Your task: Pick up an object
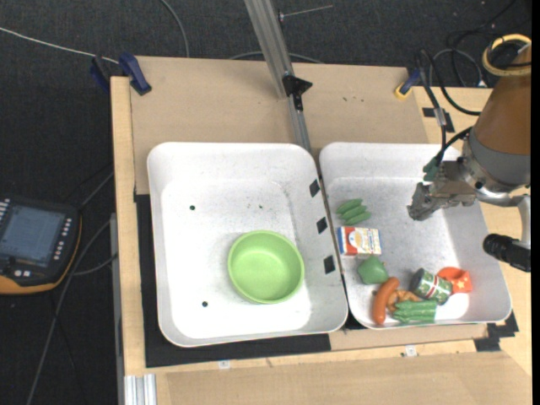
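The sausage (385, 299) lies in the right bin (498, 251) near its front edge, long axis running from front-left up to back-right. Both bins sit on a pale wooden bench (219, 99) over dark carpet (51, 24). The left bin (169, 175) holds a green bowl (265, 266) — the right, a small carton (359, 240), a can (432, 286) and green vegetables (353, 212). The gripper (429, 202) hovers above the right bin; its grip cannot be made out.

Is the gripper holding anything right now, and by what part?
Nothing is seen held. The gripper hangs over bare floor of the right bin, apart from the toy food.
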Tool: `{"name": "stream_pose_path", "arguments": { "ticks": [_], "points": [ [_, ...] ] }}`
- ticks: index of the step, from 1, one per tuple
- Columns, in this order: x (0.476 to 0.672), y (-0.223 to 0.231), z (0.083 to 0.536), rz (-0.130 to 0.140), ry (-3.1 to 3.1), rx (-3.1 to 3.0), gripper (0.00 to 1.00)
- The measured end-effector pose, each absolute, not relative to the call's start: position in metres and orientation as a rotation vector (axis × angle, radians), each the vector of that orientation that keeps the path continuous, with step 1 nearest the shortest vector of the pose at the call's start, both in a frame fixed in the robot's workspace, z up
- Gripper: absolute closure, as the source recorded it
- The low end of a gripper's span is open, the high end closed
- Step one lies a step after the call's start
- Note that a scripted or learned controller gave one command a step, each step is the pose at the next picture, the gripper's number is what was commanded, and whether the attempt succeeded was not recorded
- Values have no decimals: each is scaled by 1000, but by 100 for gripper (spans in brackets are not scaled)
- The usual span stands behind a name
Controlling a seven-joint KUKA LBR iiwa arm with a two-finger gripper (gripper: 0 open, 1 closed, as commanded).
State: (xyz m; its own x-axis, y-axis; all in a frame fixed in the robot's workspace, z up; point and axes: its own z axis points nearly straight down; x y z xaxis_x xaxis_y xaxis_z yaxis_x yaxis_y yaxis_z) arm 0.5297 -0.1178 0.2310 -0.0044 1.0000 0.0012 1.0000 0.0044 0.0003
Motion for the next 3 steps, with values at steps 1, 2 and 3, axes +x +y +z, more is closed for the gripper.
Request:
{"name": "stream_pose_path", "arguments": {
  "ticks": [1, 2, 3],
  "points": [
    [541, -68, 240, -3, -2227, -2216, 100],
    [540, -20, 246, -3, -2226, -2216, 100],
    [544, 36, 235, -1, -2226, -2216, 100]
  ]
}}
